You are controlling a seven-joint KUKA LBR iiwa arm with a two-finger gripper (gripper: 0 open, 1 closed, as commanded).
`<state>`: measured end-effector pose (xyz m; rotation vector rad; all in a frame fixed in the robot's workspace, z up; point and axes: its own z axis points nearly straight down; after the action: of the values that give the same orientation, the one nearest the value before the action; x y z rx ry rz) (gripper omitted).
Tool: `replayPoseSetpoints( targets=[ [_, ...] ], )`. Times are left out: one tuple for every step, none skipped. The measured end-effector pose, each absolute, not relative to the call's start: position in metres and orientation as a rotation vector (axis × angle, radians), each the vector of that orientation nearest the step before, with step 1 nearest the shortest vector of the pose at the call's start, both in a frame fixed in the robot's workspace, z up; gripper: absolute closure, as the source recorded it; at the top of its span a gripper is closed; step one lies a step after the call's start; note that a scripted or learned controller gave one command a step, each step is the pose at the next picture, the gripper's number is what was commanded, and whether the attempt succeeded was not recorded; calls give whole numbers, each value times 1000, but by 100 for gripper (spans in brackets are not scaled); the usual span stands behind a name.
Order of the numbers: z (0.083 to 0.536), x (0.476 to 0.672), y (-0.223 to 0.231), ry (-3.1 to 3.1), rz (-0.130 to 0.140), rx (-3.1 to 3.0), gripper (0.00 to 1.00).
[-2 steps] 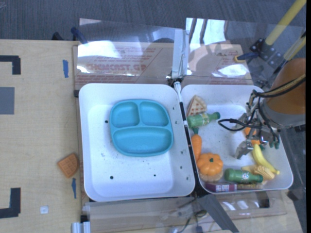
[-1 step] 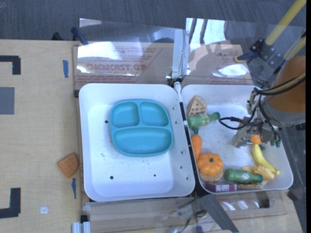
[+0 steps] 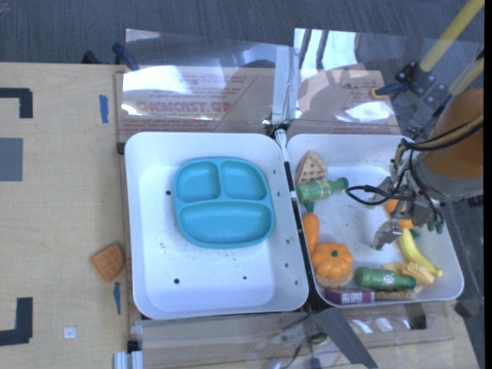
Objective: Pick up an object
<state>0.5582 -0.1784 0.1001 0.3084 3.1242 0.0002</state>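
The claw (image 3: 390,233) hung low in the right bin (image 3: 350,160), reaching in from the right, its metal fingertips close above the bin floor just left of the yellow banana (image 3: 413,250). Whether its jaws stood wide or narrow could not be told from this slanted view, and nothing was visibly held between them. Its position suggested it was aiming at the banana or at the small orange piece (image 3: 393,204) beside the wrist, probably because these lay nearest its line of approach.

The pickable toys were gathered in that same bin: a green bottle (image 3: 384,279) lying flat along the near wall, an orange pumpkin (image 3: 333,260) just left of it, a carrot (image 3: 310,231) against the dividing wall, a second green bottle (image 3: 319,190) and a waffle wedge (image 3: 310,166) toward the far corner. A dark cable (image 3: 361,197) looped across the floor toward the arm.

The left bin (image 3: 154,267) carried a blue divided plate (image 3: 224,202). Out on the bench (image 3: 54,206), a small orange waffle (image 3: 108,261) lay near that bin's outer wall, likely out of easy reach.
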Motion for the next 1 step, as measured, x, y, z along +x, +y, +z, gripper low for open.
replayPoseSetpoints(
  targets=[
    [88,575,-203,3126,0,198,0]
  ],
)
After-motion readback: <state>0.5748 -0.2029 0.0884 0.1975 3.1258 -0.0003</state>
